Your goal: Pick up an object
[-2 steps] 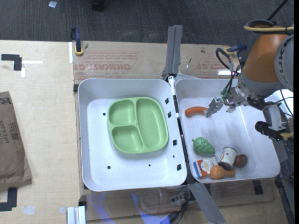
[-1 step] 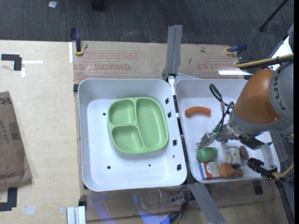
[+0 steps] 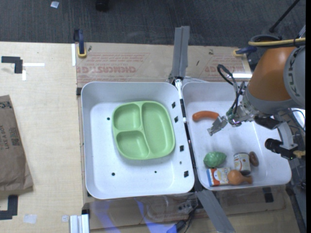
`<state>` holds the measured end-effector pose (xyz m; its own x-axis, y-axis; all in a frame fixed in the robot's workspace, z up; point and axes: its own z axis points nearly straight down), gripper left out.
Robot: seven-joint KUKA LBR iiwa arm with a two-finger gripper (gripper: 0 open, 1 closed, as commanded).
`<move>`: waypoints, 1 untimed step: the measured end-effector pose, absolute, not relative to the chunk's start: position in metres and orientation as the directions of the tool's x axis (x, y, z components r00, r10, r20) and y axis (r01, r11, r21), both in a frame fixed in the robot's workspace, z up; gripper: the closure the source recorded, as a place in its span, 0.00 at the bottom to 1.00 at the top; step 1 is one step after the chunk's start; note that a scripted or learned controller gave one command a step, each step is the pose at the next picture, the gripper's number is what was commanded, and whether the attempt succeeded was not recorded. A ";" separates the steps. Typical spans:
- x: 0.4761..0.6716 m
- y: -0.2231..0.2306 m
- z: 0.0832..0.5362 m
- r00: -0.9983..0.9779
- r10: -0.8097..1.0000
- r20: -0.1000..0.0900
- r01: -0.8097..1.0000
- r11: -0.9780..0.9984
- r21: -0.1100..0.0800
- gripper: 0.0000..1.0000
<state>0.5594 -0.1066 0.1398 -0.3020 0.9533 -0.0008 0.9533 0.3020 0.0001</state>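
We see the gripper [image 3: 217,125] hanging over the right bin [image 3: 272,178], just below an orange sausage-shaped toy [image 3: 206,115] near the bin's upper left, and we cannot tell how it is set; nothing shows in its grasp. The other candidates cluster at that bin's near edge: a green lump [image 3: 214,158], a small can [image 3: 241,161], a carton [image 3: 218,176] and an orange ball [image 3: 235,177], so we judge the isolated sausage the easier target. The left bin [image 3: 97,178] carries a green divided plate [image 3: 144,129], lying flat.
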 end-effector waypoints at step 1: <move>0.505 -0.141 0.105 -0.185 0.983 0.000 0.983 0.185 -0.002 0.00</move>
